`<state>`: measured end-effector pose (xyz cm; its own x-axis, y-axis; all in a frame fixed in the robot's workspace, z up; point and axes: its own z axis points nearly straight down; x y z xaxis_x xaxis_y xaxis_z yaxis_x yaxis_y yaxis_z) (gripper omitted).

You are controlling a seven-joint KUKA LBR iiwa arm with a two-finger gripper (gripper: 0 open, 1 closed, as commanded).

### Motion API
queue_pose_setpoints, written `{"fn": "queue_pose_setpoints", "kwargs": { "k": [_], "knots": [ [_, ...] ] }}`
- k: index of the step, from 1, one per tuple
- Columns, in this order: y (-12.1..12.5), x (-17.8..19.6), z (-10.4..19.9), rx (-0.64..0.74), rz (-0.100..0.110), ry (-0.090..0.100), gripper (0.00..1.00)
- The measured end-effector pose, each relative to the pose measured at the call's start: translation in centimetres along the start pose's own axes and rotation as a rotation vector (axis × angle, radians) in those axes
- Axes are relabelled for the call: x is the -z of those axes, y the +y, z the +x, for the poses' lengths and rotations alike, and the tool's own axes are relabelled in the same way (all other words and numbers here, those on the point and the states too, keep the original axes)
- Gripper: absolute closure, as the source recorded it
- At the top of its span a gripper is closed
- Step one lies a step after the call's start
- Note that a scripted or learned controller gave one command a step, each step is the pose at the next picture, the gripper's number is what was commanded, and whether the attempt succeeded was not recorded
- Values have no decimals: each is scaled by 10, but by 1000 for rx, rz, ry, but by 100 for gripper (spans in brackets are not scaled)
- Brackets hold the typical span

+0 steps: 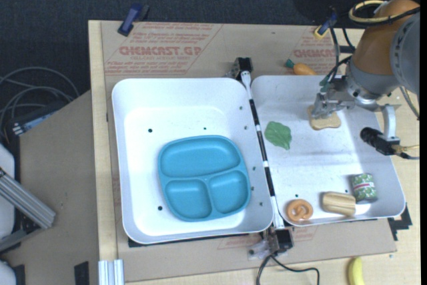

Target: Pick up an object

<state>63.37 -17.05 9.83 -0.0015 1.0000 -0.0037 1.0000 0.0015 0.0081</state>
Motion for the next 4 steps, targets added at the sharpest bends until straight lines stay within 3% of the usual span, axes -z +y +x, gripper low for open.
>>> {"fn": "queue_pose_setpoints", "kwargs": {
  "k": [1, 2, 3, 4],
  "knots": [
    [-66, 36, 19, -2, 10, 4, 100],
    [3, 120, 63, 0, 5, 4, 100],
    [3, 119, 62, -1, 7, 3, 0],
    [-28, -9, -14, -2, 11, 3, 0]
  ]
}}
